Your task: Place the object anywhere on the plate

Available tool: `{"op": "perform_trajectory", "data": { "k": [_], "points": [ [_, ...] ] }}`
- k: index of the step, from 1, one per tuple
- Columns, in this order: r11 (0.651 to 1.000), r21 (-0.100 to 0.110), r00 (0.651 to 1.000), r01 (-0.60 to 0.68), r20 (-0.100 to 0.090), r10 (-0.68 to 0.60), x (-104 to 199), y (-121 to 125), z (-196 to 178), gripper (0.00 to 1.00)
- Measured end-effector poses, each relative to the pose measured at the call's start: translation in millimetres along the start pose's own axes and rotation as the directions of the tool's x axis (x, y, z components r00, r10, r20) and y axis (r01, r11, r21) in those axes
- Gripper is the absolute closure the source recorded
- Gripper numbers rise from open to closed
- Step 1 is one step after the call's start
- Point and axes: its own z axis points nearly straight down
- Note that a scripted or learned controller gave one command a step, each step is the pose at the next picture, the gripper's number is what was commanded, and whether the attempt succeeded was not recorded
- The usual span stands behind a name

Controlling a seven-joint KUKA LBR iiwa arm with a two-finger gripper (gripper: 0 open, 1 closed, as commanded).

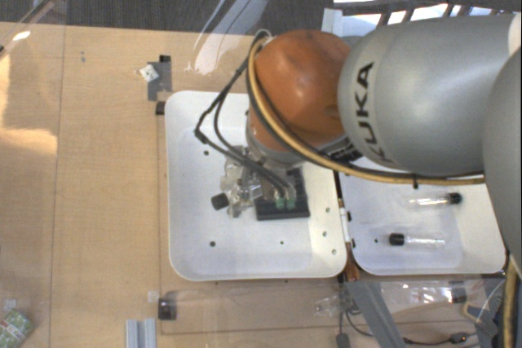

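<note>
In the camera view, the bulky grey arm with its orange band [424, 94] reaches low over the shallow white left bin [196, 240] on the pale wooden desk [90, 200]. It covers much of that bin's back half and the near corner of the shallow white right bin [481, 248]. The hand [243, 193] sits under the wrist among dark cables and glare, so whether it is open or closed cannot be told. A small dark lump [220, 201], too blurred to identify, lies on the left bin's floor just beside it. Two clear tubes with black caps [432, 199] [416, 240] lie well apart in the right bin, faint against the white.
</note>
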Motion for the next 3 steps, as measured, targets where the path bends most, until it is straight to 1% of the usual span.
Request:
{"op": "perform_trajectory", "data": {
  "k": [1, 2, 3],
  "points": [
    [0.875, 0.001, 0.875, -0.485, -0.001, 0.485, 9.1, 45.4, -82.9, 1.0],
    [0.508, 0.01, 0.508, -0.861, -0.003, 0.861, 17.1, 28.8, 76.9, 1.0],
    [-0.018, 0.008, -0.018, -1.0, 0.004, 1.0, -23.6, -28.6, 27.5, 1.0]
  ]
}}
